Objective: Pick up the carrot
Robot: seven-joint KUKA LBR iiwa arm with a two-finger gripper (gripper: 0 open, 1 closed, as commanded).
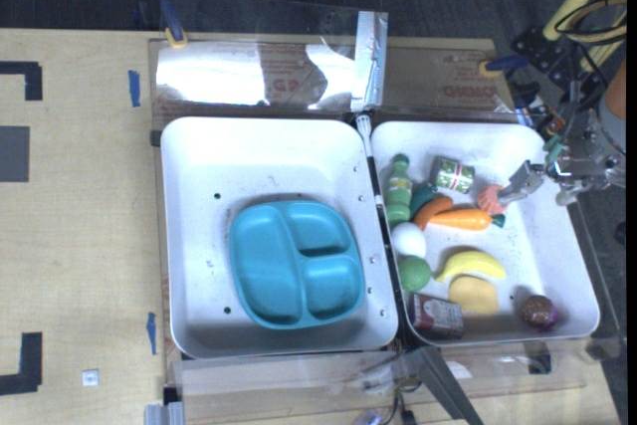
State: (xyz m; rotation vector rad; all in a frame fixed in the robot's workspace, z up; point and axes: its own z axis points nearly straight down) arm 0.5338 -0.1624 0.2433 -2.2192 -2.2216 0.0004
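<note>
Seen from above at a slant. Nearest the viewer, along the front wall of the right bin: a dark red packet, a yellow potato-like lump, a purple-brown round fruit. Just behind these, a banana, a green lime-like ball and a white egg.

In the left bin, a blue divided plate, well apart from everything else.

Mid-bin on the right, the carrot: orange, lying flat, long axis running roughly left to right, thick end toward the bin divider, green-tufted end toward the arm. Beside it, an orange-red piece, a green bottle and a green-and-white can farther back.

Just past the carrot's right end, the claw, reaching in from the right and slightly behind, something pinkish at its tip. Cannot tell whether spread or pressed together; too small and blurred. Nothing visibly pinched.

Carrot lying left of and slightly nearer than the claw, almost touching its tip. Probably calling for a short shift left along the carrot's length, fingers across the narrow width.

Farthest back, clear plastic sheeting on the tabletop.
</note>
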